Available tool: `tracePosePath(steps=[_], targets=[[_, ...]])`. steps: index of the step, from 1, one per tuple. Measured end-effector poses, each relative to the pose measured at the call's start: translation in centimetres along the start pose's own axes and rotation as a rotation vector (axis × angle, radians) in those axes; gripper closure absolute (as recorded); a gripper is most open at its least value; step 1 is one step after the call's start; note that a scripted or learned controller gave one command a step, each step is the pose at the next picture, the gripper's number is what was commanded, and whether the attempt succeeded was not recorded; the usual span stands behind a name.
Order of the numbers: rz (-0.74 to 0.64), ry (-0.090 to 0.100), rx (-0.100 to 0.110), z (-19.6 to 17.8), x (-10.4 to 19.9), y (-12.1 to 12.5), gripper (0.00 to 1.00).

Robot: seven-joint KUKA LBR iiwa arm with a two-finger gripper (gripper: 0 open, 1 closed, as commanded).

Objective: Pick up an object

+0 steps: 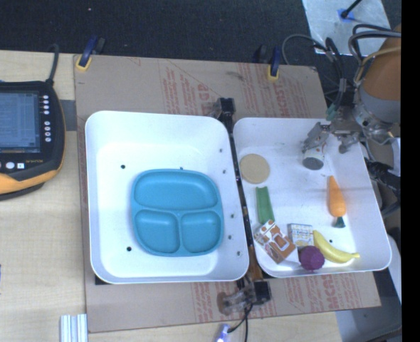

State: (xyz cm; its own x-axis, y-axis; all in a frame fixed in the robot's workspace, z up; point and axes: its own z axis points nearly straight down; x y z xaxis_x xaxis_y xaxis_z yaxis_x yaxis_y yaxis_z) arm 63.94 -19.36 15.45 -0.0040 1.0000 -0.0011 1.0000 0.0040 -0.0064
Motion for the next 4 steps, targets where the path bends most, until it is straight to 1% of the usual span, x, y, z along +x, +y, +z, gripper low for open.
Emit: tracePosePath(steps=[1,2,3,4], targets=[[-0.002,0.000,0.000,-1.1,-0.1,0.0,1.00],[0.002,0.002,-0.004,-5.4,-1.9,-4.8,1.00],[0.000,0.001,-0.002,-5.9,-1.8,-7.9,1.00],[-0.002,0.000,-0.002,-6.9,-1.9,-7.8,1.00]])
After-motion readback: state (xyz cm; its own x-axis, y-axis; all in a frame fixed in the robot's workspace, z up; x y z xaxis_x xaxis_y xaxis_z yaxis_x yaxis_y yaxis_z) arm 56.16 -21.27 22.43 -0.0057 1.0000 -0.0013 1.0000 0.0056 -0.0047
